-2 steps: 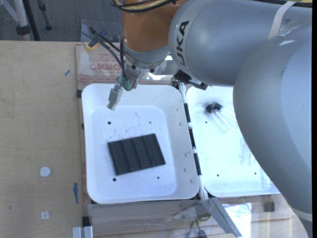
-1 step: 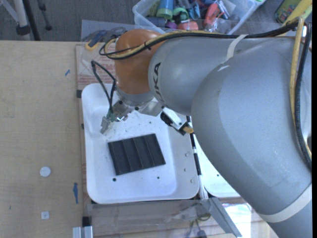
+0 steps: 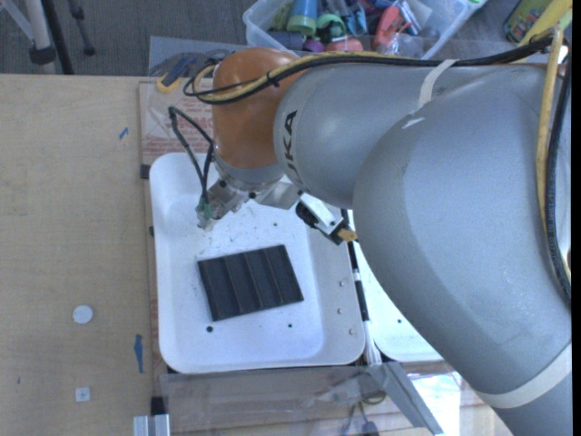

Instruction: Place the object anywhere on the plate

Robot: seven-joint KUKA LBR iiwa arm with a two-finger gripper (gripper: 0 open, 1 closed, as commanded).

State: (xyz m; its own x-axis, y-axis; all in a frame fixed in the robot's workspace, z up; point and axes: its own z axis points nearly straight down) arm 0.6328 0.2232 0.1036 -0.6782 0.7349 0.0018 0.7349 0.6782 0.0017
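One dark ribbed slab (image 3: pixel 250 282) lay flat in the left bin (image 3: pixel 172 334), long axis running left-right, right end tilted slightly up-frame. My pincer (image 3: pixel 208 213) hung just above-left of it, apart; its grip state could not be told. Two bins counted.

1. Light falls bright and even from above; my grey arm (image 3: pixel 436 198) shows only soft sheen.
2. The white bin (image 3: pixel 182 334) glares mildly, nearly washed out.
3. Faint shadow lies beneath my wrist.
4. Everything looks slightly soft and grainy, the clutter at the top edge especially.
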